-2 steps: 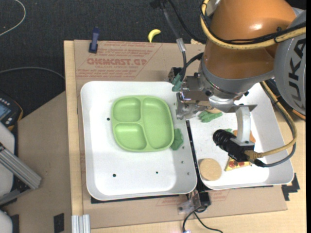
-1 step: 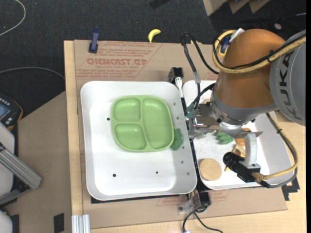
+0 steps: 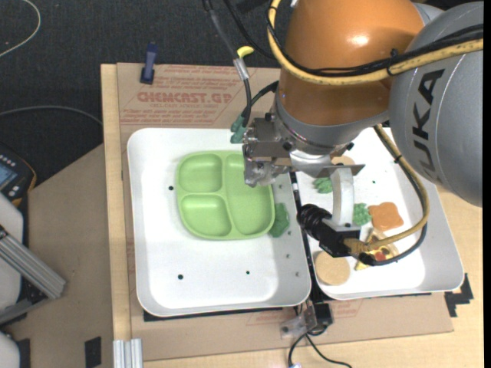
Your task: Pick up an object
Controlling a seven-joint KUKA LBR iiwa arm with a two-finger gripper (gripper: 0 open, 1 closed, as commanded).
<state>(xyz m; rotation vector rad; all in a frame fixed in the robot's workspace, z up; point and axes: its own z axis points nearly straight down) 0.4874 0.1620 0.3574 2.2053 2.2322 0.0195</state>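
1. The grey arm with its large orange band (image 3: 345,29) fills the upper right of the frame, and its tool (image 3: 259,171) hangs at centre frame, over the right edge of the pale green plastic tray with three compartments (image 3: 222,196). That tray lies in the left white bin (image 3: 153,251), towards its upper right.
2. I cannot tell whether the tool is spread or pressed together; the metal head hides its tips, and nothing can be seen pinched in it.
3. Risk: the tray is wide, flat and shallow. If the tool comes down on a compartment floor instead of a rim or a divider, it probably finds nothing to close on and rises with nothing.
4. Risk: a grip on one edge alone could tip the tray, so that it slips out or drags against the bin wall.
5. Risk: a small dark green piece (image 3: 281,219) lies touching the tray's right edge, near the wall between the bins; the tool could nudge it or catch it instead.
6. Risk: black cables and a yellow hose (image 3: 399,240) hang over the right white bin (image 3: 437,271), above an orange block (image 3: 386,216) and a tan round disc (image 3: 332,270); they could snag or sweep these.
7. Writing: the brown board (image 3: 184,90) of the worktop, at upper left, reads roughly "CHEMCAST GP" in red, with blurred smaller lines. The arm's grey casing at right shows the letters "UKA".
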